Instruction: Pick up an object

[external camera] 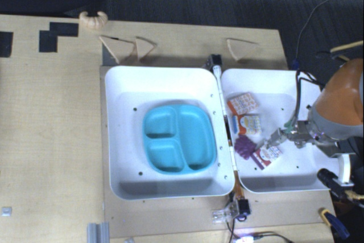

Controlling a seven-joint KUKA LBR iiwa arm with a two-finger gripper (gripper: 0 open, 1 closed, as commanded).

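No brand name or lettering can be read anywhere: the packets in the right bin (296, 176) carry print, but it is too small and blurred to make out. That bin, a shallow white plastic tray with rounded corners, holds a cluster near its left wall: a flat packet with a red and white speckled pattern (243, 103) toward the far side, just below it an orange and white pouch (251, 123), then a lumpy purple object (245, 147) whose shape is hard to tell, and beside it a small white packet with red markings (271, 152) lying at a slant. A thin dark strip with a blue tint (228, 129) lies along the divider between the bins; what it is cannot be made out. The gripper (282, 135) reaches in from the right and sits low over the bin, just right of the orange pouch and above the small white packet; its metal tip is blurred, and nothing is visibly caught in it. The arm (341, 101) behind it is cut off at the right edge, showing its orange band and grey wrist. The left bin (122, 122) holds a glossy turquoise divided plate (179, 136) with three compartments and rounded corners. Both bins rest on a pale wooden bench (51, 139).
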